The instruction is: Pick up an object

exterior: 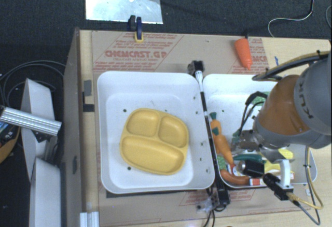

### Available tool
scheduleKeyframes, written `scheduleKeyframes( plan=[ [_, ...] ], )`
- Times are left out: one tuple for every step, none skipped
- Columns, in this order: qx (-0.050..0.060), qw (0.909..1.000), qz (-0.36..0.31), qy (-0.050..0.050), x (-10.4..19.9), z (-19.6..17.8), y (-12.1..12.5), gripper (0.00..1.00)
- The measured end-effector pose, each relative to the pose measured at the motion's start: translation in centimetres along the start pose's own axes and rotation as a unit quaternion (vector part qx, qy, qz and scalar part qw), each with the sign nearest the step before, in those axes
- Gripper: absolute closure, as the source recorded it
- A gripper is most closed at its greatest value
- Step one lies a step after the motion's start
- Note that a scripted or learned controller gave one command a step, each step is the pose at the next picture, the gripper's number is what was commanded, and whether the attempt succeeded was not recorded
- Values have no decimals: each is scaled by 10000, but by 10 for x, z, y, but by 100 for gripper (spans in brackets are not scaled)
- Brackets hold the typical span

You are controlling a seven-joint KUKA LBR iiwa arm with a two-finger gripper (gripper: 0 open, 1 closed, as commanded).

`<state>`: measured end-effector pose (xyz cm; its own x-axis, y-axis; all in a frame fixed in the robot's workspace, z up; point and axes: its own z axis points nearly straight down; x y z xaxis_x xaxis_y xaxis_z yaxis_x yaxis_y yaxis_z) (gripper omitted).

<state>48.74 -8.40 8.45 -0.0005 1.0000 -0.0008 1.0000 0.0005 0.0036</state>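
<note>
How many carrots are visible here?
2. One carrot lies on the cardboard beyond the right bin; the other inside it, by its left wall. The arm may hide more.

Bench [155, 50] seen from above
A yellow tray [154, 141] is seen in the left bin [111, 97], the arm [290, 112] over the right bin [224, 91].

A: Where do we have the arm [314, 100]?
B: We see it reaching in from the right, orange band [280, 109] up top, wrist [262, 135] bent down, pincer [244, 144] low beneath it.

Grey arm [317, 99]; broad orange band [280, 109].
</note>
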Motion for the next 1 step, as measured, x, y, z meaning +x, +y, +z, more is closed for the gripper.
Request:
scheduleKeyframes(
  plan=[
    [-6,10000,-4,1,0,-10,1,100]
  ],
)
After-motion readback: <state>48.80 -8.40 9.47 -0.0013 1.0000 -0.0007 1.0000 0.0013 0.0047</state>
